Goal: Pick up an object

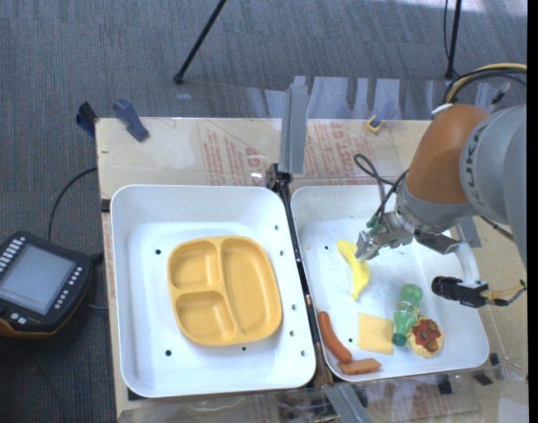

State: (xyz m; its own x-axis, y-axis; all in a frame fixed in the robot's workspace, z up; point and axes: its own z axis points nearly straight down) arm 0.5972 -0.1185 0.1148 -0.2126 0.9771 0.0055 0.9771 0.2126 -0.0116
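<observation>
Gripper (368, 247) low in right bin (317, 203), center-right of frame, tips at upper end of yellow banana (356, 271). Finger gap too small to read, grasp cannot tell. Banana lies flat on bin floor, not lifted. Judgement: reach done, close and lift left. Other candidates lower right: green bottle (406, 312), cheese slice (375, 333), sausage (332, 337). Yellow tray (223, 289) in left bin.

Floor: you see grey carpet (93, 42) all round the bench.
Light: a sunlit patch lies upper right.
Stands: tripod legs (203, 29) cross the top.
</observation>
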